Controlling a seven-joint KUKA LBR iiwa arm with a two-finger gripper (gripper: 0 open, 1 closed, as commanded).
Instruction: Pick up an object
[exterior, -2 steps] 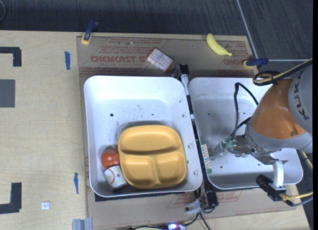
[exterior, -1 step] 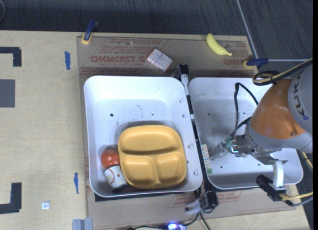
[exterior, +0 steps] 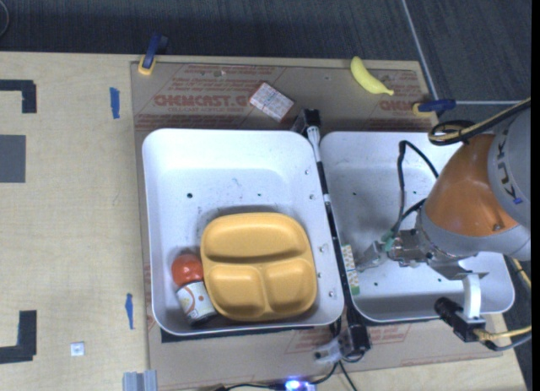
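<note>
Two shallow white bins side by side on the table (exterior: 67, 212). The left bin (exterior: 169, 161) holds a yellow compartment tray (exterior: 257, 264) lying flat at its near end, with a small orange-capped bottle (exterior: 191, 286) wedged between the tray and the bin's near-left corner. The arm (exterior: 472, 195) reaches in from the right over the right bin (exterior: 363, 161), its gripper (exterior: 390, 248) low above that bin's floor; whether the jaws are spread or pressed together cannot be told. The candidate objects lie well apart from it, in the other bin, so a grasp would call for crossing the shared rim. A banana (exterior: 369, 77) and a small box (exterior: 270, 100) rest on the cardboard beyond the bins
</note>
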